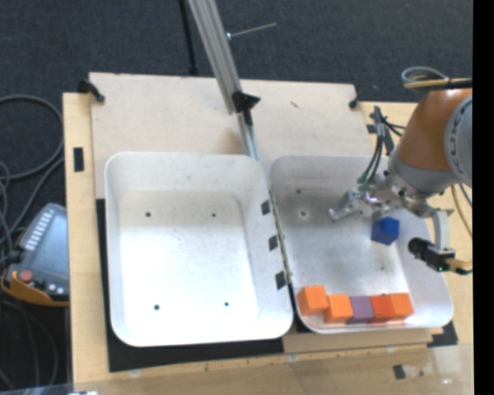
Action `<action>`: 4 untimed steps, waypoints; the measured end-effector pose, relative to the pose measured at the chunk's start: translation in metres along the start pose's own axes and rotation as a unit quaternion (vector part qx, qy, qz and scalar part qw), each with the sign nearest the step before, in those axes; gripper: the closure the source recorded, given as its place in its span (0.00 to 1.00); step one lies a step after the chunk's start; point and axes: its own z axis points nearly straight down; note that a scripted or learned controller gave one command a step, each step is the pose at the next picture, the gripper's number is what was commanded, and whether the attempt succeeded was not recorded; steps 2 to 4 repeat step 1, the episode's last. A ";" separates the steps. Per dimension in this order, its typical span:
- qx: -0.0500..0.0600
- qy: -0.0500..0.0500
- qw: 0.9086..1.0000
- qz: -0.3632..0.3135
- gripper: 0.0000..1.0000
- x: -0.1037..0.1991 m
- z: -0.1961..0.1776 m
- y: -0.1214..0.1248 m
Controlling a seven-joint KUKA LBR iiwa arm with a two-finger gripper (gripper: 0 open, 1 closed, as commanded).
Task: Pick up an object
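Observation:
In the right bin, a blue cube sits at the right of the middle. My gripper hangs right over the cube's upper left edge, on the grey arm with the orange band that reaches in from the right. From this angle, touching or apart cannot be made out. A row of blocks lies along the bin's front wall: an orange block, a second orange block, a purple block and an orange-red pair.
The left bin stands beside the right one, their rims meeting in the middle. A slanted metal rail rises from the back of the bench. Cables and a hand-held pendant lie off the bench at the left.

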 end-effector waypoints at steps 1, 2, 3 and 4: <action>0.003 0.002 1.000 -0.001 0.00 0.021 -0.039 0.010; 0.003 0.002 1.000 -0.001 0.00 0.021 -0.039 0.010; 0.003 0.002 1.000 -0.001 0.00 0.021 -0.039 0.010; 0.003 0.002 1.000 -0.001 0.00 0.021 -0.039 0.010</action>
